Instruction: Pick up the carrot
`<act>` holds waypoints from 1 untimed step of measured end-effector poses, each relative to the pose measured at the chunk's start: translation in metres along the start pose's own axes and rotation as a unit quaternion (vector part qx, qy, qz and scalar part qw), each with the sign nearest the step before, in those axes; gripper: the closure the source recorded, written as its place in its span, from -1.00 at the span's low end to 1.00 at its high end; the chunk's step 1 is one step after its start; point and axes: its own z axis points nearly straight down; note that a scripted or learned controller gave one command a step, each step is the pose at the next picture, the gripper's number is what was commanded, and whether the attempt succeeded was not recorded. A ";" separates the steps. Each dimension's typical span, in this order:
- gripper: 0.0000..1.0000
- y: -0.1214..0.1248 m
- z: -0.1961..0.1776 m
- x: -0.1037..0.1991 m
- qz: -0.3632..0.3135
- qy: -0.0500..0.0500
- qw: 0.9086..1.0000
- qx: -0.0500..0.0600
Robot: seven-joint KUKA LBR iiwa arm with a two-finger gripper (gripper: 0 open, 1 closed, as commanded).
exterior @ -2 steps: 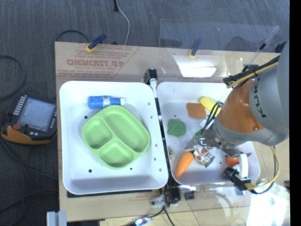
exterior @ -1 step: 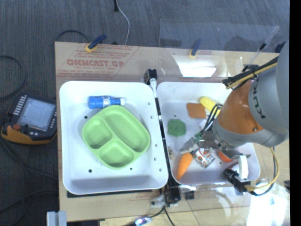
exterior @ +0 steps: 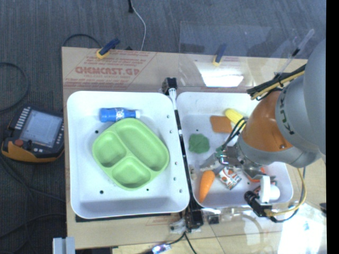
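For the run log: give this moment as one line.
carrot: right bin, front-left, not held | gripper: above bin, beside carrot

Readable print
The cardboard sheet point(exterior: 106, 70) under the bins bears red lettering, mirrored and partly legible: "CHEMCAST GP".

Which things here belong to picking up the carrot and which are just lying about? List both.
Part of the job:
carrot, lying in the right bin
gripper, just above and right of the carrot

Lying about:
green divided plate and blue bottle in the left bin
green round piece
brown piece
yellow piece
red and white packet
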 end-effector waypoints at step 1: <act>1.00 0.001 -0.007 0.000 0.001 0.000 1.000 0.002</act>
